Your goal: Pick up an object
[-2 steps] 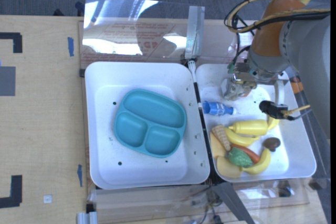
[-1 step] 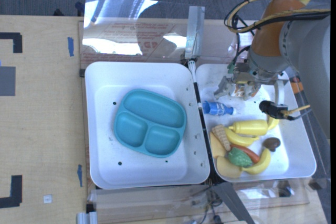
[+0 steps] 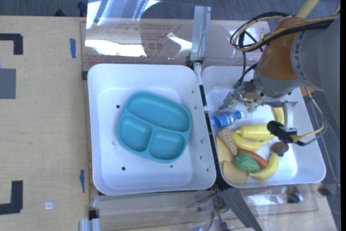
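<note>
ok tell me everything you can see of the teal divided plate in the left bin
The teal plate looks like smooth matte plastic, rounded, with three recessed compartments: one long one along the far side and two smaller ones nearer the camera. It lies flat and right way up on the floor of the left bin, roughly central, turned slightly askew. Nothing sits in it or touches it besides the bin.

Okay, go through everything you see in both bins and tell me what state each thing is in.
Blue divided plate: flat, upright, in left bin.
Small bottle with blue cap: lying on its side, right bin.
Toy bananas: piled with other toy food.
Pincer: low over the right bin, near the bottle.
</note>
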{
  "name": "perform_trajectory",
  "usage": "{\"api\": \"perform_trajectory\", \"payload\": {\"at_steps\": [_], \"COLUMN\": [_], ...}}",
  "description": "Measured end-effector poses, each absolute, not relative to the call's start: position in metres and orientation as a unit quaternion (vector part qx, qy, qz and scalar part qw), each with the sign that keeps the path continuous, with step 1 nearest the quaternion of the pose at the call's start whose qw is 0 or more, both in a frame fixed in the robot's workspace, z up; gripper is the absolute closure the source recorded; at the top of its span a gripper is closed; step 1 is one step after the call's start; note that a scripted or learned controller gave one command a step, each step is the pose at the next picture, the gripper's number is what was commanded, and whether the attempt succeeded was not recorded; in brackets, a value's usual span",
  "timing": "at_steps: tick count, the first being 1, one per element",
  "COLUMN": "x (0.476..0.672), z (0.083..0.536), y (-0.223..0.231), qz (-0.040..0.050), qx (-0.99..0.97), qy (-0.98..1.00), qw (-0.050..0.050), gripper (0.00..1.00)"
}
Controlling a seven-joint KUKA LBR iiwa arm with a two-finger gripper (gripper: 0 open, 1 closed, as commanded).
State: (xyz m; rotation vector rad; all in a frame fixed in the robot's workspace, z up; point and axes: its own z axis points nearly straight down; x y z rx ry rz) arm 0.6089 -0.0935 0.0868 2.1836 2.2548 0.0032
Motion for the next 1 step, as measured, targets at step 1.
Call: {"api": "perform_trajectory", "payload": {"at_steps": [1], "x": [0.6111], "z": [0.0992], "y": [-0.0945], "qz": [0.0028], "qx": [0.696], "qy": [0.718], "qw": [0.005], "gripper": [1.00]}}
